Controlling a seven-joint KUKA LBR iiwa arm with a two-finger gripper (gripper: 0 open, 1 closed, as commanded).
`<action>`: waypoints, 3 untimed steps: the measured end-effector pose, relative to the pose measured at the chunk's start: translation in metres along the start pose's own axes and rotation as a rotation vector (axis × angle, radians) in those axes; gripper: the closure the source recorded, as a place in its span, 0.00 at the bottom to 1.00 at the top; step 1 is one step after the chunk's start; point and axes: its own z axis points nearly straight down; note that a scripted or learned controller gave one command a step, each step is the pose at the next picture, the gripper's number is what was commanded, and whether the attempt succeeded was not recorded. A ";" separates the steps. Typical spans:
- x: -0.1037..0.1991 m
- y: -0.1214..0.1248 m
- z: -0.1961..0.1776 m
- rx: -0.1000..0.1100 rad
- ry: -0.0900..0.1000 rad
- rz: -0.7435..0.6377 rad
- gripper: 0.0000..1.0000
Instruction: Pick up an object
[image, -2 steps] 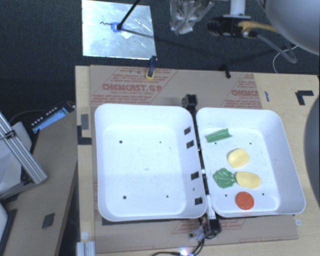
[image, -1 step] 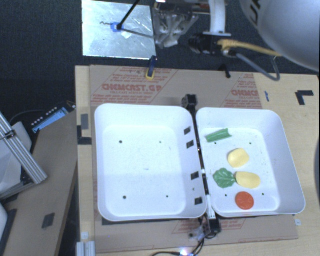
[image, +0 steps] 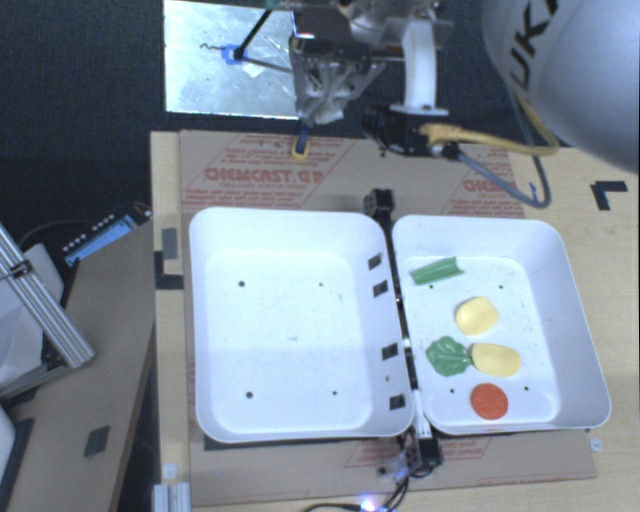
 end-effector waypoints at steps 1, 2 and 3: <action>-0.001 -0.049 0.021 0.002 -0.001 0.001 1.00; -0.002 0.015 -0.001 -0.007 -0.001 0.007 1.00; -0.003 0.078 0.001 -0.004 -0.002 0.008 1.00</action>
